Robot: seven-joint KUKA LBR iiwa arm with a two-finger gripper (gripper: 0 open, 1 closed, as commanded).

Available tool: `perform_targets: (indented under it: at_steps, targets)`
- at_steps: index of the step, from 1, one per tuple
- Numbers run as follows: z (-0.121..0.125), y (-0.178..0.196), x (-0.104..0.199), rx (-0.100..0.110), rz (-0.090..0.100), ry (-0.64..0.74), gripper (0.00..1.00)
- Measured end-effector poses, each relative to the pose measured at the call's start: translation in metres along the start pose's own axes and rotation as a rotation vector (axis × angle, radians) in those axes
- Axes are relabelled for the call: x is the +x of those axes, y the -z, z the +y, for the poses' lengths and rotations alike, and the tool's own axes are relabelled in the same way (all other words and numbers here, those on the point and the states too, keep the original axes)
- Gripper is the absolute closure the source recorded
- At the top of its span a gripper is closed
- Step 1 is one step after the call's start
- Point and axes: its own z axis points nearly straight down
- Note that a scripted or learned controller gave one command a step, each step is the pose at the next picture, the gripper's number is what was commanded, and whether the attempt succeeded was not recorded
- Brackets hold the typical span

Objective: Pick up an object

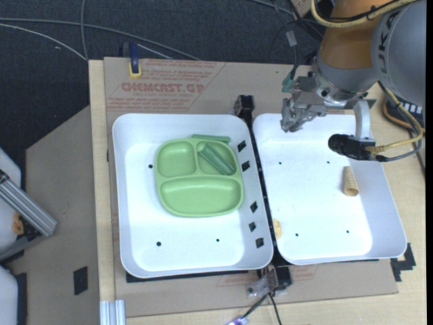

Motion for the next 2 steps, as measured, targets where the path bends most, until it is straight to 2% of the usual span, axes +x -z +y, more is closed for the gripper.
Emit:
perform_targets:
  at_steps: [1, 2]
  targets:
    - [0.003, -0.002, 0.063, 0.001, 0.001, 0.001, 1.00]
    - [0.017, -0.009, 0.109, 0.001, 0.000, -0.001, 1.00]
